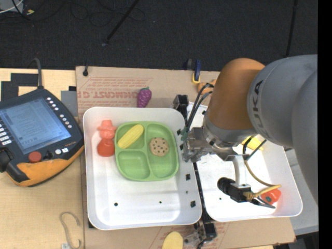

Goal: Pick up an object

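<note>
Closest to you is the one grey arm (282, 102) with its orange band, hanging over the right bin (290, 211), to the right of the one green plate (136, 169). Its gripper (191, 149) sits low at the seam between the two bins, just beside the plate's right rim. You cannot tell whether it is parted or closed.

The plate lies in the left bin (129, 211) and has three compartments. One yellow corn cob (129, 135) lies in the upper left one and one cookie (158, 147) in the upper right. One red figure (106, 139) stands just beside the plate's left rim. One orange piece (272, 195) lies well right of the plate, in the right bin. One purple grape bunch (144, 96) lies beyond the plate, outside both bins.
</note>
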Tool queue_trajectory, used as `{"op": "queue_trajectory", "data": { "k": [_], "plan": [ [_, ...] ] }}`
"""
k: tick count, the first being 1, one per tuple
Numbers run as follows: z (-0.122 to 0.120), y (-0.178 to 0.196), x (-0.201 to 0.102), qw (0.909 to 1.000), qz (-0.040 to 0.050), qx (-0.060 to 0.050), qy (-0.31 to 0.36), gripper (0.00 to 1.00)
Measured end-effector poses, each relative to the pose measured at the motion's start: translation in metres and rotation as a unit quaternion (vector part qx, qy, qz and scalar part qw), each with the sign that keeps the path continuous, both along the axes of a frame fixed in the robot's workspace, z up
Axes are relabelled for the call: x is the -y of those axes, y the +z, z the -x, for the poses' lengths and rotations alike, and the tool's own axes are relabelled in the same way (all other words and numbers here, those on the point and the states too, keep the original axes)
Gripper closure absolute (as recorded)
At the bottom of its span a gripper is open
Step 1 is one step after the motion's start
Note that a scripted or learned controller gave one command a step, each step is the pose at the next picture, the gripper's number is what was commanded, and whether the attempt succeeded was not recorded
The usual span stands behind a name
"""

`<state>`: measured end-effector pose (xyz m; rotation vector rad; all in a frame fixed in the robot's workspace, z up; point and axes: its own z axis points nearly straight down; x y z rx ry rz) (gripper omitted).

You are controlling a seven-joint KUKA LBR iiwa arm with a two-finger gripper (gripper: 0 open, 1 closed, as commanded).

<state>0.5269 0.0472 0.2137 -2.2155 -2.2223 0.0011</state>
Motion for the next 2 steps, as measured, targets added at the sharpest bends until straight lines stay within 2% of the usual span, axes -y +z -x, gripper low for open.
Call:
{"op": "queue_trajectory", "data": {
  "k": [1, 2],
  "plan": [
    [0.005, 0.021, -0.036, 1.0, 0.0001, 0.001, 0.0, 1.0],
    [-0.006, 0.003, -0.034, 1.0, 0.0015, -0.001, -0.002, 1.0]
  ]
}}
